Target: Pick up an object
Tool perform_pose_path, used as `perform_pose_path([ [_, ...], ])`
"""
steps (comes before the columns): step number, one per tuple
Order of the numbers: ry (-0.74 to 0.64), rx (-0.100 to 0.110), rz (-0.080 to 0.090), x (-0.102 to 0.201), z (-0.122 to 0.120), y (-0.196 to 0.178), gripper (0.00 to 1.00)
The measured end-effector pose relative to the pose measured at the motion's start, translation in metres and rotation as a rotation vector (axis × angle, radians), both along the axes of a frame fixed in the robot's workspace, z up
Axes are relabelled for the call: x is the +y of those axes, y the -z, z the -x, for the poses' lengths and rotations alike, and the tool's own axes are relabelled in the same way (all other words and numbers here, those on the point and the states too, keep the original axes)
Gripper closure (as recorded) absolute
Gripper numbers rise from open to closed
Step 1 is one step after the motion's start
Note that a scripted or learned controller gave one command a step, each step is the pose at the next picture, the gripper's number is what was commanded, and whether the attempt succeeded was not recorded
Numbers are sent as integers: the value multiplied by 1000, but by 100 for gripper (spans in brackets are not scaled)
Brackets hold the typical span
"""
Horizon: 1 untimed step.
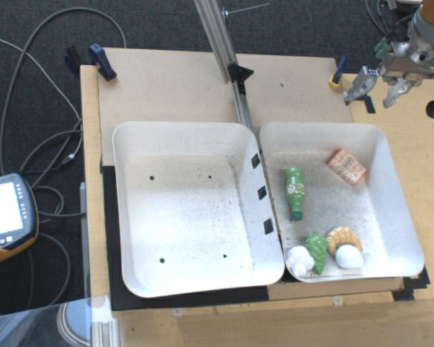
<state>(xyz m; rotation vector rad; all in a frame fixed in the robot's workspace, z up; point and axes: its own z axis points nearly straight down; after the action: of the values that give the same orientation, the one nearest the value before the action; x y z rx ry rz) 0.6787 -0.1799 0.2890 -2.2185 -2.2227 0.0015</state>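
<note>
The right bin [390, 194] holds a green bottle [295, 192] lying near its left wall and a pinkish-brown box [346, 167] toward the back. At its front edge sit a white round object [299, 259], a green leafy toy [317, 250] and a tan-and-white piece [345, 247]. My gripper [378, 91] hangs open above the bench beyond the right bin's far right corner, with nothing between its fingers. It is well apart from every object.
The left bin [181, 208] lies beside the right one. A metal post [218, 35] rises at a slant from the back between the bins. Blue clamps [101, 60] and a yellow-blue clamp [338, 74] grip the bench's far edge. Cables and a pendant [7, 219] lie on the floor at left.
</note>
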Motion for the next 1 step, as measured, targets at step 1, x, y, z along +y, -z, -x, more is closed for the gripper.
perform_pose_path([
  [1,0,0,1,0,0,0,0],
])
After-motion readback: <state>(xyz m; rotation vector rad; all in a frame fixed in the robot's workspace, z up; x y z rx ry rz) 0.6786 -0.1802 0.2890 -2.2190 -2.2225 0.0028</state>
